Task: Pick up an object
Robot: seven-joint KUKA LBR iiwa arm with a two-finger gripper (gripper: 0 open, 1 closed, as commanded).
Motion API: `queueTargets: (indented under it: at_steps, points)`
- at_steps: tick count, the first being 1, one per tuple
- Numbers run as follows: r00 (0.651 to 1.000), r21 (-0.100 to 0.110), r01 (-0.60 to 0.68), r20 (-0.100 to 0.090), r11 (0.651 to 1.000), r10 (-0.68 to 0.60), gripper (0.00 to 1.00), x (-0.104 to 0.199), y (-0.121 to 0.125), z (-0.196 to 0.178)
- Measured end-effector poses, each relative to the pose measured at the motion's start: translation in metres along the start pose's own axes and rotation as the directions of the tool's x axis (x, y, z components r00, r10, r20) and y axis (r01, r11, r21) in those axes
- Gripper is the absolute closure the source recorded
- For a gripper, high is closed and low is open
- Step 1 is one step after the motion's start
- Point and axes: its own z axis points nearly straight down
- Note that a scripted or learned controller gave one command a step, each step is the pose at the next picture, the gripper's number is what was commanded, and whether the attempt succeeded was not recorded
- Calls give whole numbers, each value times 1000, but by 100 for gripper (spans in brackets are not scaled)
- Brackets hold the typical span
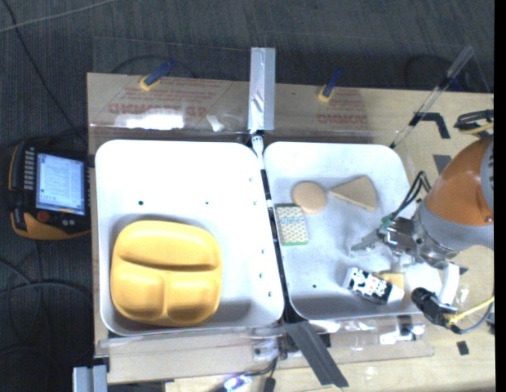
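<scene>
Over the right bin, the gripper, its grasp unclear from here, should descend squarely onto the black-and-white object before clamping.

The arm is showing a rounded orange band over a grey wrist section at the tabletop's right edge. Below the grey ring, the end effector is appearing as pale metallic parts with dark fittings. Thin black cables are looping beside the wrist, and a yellow cable is trailing near a black cylindrical fitting underneath.
</scene>
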Motion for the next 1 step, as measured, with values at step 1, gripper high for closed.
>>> queueTargets:
  at_steps: [1]
  points:
    - [1000, -11, -2, 14, 1000, 2, 100, -5, 2, -6]
